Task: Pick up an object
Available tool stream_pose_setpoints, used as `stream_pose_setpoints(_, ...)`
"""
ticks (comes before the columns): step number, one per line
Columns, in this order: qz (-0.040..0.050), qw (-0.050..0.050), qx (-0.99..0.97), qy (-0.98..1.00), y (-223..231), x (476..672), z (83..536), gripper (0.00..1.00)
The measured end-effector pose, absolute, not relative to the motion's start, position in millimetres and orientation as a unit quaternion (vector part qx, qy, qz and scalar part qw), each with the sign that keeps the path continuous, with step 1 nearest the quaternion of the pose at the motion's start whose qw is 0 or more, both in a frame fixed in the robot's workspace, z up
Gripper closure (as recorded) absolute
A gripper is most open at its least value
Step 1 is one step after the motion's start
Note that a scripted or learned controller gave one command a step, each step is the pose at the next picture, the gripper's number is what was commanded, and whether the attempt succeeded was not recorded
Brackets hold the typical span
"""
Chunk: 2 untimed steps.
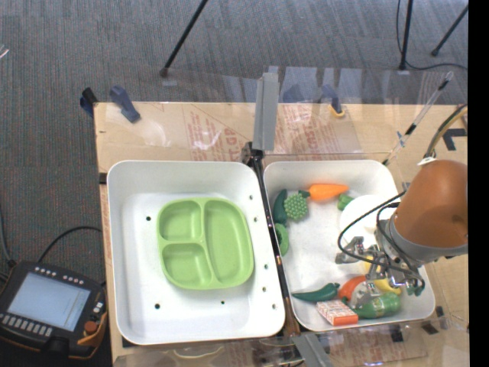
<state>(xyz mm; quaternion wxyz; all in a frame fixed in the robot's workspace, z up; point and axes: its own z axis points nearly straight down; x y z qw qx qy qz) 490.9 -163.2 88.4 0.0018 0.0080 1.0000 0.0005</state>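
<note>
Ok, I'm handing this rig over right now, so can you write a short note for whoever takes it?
Gripper: low over the near right corner of the right bin; whether its fingers are open or shut cannot be told.
Things: in the right bin, a carrot at the far side; a green pepper, a red and white box and a green bottle by the near wall. The left bin holds a green divided plate.
Done: no object seen lifted.
Left: grasp one and raise it.
</note>
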Motion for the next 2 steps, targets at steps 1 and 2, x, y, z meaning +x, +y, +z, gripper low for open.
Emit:
stream_pose_setpoints(1, 0.0018, 0.000, -0.026, 1.000, -84, 516.9, 87, 0.00)
stream_pose_setpoints(2, 0.0006, -0.001, -0.030, 1.000, -104, 489.9, 87, 0.00)
